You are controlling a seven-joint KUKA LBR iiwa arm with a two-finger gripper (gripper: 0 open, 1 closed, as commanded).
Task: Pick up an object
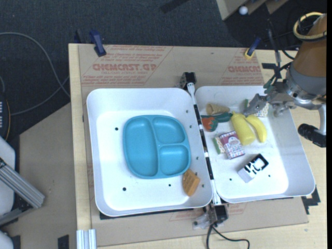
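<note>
Bananas (pixel 249 128): you find them in the right bin (pixel 295 162), upper centre, beside a snack packet (pixel 230 144).
Pincer (pixel 258 107): you see it at the bin's upper edge, near the bananas; opening cannot be told.
Left bin (pixel 104 139): blue divided plate (pixel 156 146).

Right bin (pixel 290 185): two yellow bananas (pixel 249 127) lying side by side near the centre; a red-and-white packet (pixel 230 143) just below them; a black-and-white box (pixel 252 167) nearer the front; small red, green and tan food pieces (pixel 215 116) by the left wall. Left bin (pixel 104 139): a blue divided plate (pixel 156 146); a tan piece (pixel 190 182) at its lower right.
</note>
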